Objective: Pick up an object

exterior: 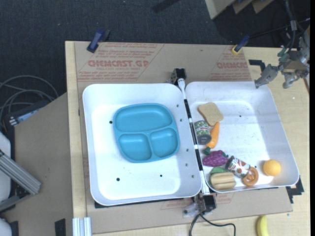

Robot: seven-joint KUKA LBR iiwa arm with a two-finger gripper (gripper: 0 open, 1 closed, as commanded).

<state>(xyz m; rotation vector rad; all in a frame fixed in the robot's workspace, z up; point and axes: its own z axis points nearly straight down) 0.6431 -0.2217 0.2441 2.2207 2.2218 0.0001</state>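
The right bin (256, 127) holds several toy foods along its left and near sides. A bread slice (210, 113) lies farthest back, with a small can (201, 131) and a carrot (213, 134) just in front of it. Purple grapes (215, 158), a small bottle (237, 165), a pretzel (250, 176), a bun (222, 181) and an orange (271, 167) lie near the front edge. My gripper (272, 83) hangs over the bin's far right corner, well away from the foods. It is open with nothing between its spread fingers.
A blue divided plate (146, 132) sits in the left bin (98, 146). A banana (262, 226) lies on the bench in front of the right bin. Clamps (98, 39) hold the board at the back. Cables (24, 102) lie to the left.
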